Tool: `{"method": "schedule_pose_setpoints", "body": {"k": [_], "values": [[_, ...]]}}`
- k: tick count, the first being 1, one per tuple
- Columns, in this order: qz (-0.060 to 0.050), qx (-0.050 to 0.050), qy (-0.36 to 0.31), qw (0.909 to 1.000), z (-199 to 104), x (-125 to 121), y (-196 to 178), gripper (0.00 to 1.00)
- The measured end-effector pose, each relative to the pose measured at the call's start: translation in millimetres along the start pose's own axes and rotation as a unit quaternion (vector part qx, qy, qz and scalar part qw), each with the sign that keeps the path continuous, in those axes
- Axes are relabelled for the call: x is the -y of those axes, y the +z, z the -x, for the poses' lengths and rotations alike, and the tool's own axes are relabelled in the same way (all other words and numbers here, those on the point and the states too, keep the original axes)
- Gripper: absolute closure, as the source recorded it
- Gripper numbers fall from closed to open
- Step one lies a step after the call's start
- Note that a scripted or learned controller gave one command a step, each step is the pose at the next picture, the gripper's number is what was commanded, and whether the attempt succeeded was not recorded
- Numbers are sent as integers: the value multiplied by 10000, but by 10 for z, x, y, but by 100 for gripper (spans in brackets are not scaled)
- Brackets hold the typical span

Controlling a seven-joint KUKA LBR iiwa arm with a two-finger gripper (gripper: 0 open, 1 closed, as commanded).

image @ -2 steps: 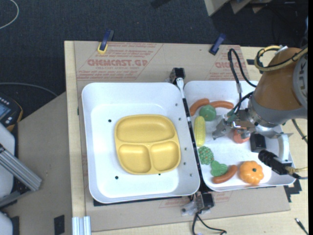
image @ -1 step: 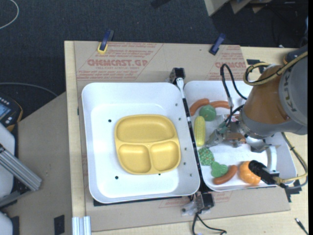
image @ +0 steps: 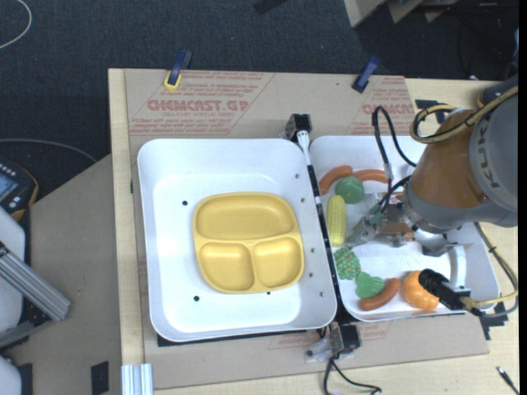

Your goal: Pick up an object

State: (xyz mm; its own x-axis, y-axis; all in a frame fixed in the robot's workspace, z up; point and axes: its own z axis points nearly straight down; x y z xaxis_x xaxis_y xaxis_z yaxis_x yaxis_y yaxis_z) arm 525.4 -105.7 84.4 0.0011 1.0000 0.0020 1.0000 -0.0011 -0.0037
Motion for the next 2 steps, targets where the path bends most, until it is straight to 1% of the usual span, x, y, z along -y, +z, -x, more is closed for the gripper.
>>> {"method": "schedule_pose_setpoints", "body": {"k": [1, 2], "values": [[16, 7, 5, 10000, 2, -5, -106, 100], [50, 18, -12, 10000, -98, 4, -609, 100]]}}
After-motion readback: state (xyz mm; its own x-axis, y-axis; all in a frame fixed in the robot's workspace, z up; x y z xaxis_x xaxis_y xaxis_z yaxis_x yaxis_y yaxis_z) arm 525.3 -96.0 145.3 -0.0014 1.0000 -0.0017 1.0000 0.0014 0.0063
